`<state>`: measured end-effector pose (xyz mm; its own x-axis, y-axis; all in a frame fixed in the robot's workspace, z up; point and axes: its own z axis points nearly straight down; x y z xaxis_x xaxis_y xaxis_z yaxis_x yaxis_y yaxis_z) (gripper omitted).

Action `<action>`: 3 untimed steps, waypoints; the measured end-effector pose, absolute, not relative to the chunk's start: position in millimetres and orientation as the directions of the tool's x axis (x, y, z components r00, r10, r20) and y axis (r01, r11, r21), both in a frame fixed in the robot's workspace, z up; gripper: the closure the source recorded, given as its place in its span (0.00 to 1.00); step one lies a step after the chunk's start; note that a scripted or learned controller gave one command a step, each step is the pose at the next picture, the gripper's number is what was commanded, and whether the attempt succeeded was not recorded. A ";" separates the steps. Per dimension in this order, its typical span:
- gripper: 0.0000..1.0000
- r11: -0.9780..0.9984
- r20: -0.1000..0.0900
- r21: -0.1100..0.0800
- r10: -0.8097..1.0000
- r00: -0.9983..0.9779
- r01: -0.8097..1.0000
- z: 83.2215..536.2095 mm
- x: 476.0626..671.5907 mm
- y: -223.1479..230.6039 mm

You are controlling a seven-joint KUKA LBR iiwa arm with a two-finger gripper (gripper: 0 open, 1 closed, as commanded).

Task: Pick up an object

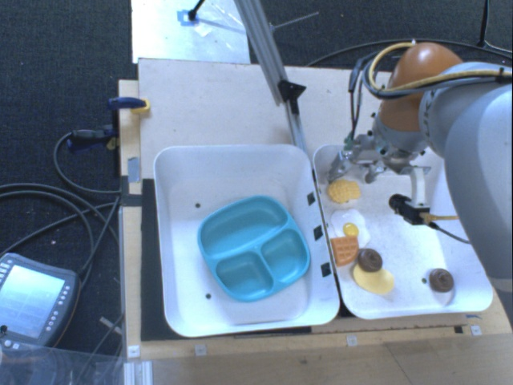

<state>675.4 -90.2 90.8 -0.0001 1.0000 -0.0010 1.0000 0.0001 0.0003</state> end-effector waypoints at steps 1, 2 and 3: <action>1.00 0.000 -0.001 0.005 1.000 0.000 1.000 103.2 676.9 -90.1; 1.00 0.005 0.000 0.008 1.000 -0.005 1.000 168.0 679.5 -86.0; 1.00 0.007 -0.001 0.010 1.000 -0.007 1.000 233.3 685.4 -84.4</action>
<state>685.4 -84.4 233.3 -0.0067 1.0000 -0.0009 0.9999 0.0067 0.0102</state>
